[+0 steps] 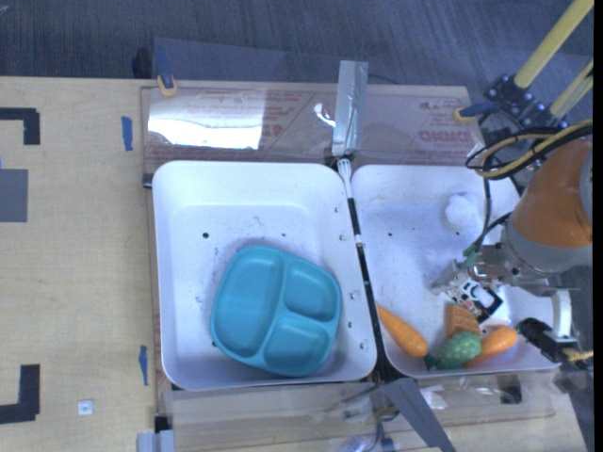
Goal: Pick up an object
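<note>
Toys crowd the near part of the right bin (415,205), just below the end effector (468,281), which hangs low over that bin on the grey arm with its orange band (556,205) up and to the right of it. Whether its fingers are parted or clenched cannot be told from this slanted view, and nothing can be seen caught between them.

Directly beneath the end effector sits a small orange-brown piece (460,319), and just below that a green bumpy toy (460,348). To the lower right of the end effector lies an orange carrot-like toy (499,341), touching the green one. To the lower left, close against the divider between the bins, lies a second orange carrot (402,332), apart from the rest. Above the end effector, toward the far wall of the bin, rests a white ball-like object (461,211), hard to make out against the white floor.

Well to the left of the end effector, across the divider, the left bin (188,205) holds a blue compartment tray (276,309), lying tilted in its near half. Both bins rest on the wooden counter (75,252), which stretches away further left.
</note>
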{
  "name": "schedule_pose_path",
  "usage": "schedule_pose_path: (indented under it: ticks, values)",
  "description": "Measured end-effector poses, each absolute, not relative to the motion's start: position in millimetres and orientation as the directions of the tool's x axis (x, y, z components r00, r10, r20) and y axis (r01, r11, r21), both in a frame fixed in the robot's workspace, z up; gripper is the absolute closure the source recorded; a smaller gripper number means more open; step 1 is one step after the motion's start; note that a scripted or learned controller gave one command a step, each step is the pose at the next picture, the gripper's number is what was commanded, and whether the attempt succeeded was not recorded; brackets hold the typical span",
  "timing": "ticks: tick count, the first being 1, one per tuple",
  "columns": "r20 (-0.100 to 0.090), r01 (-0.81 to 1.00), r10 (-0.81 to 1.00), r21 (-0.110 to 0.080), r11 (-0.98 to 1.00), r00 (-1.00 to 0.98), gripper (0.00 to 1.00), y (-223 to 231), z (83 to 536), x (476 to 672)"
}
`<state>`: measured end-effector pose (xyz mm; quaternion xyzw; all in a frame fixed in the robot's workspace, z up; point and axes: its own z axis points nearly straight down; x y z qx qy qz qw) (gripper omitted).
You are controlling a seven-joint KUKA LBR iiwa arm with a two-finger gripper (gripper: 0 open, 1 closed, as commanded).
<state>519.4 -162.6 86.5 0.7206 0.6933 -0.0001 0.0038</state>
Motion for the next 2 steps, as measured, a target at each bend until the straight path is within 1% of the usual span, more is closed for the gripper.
schedule_pose_path:
  ticks: [1,2]
  values:
    - [-0.003,0.999,0.999,0.008,-0.035,0.035,1.00,-159.9,93.8,522.4]
    - [0.001,0.993,0.993,0.002,-0.115,0.115,1.00,-99.4,198.8,530.7]
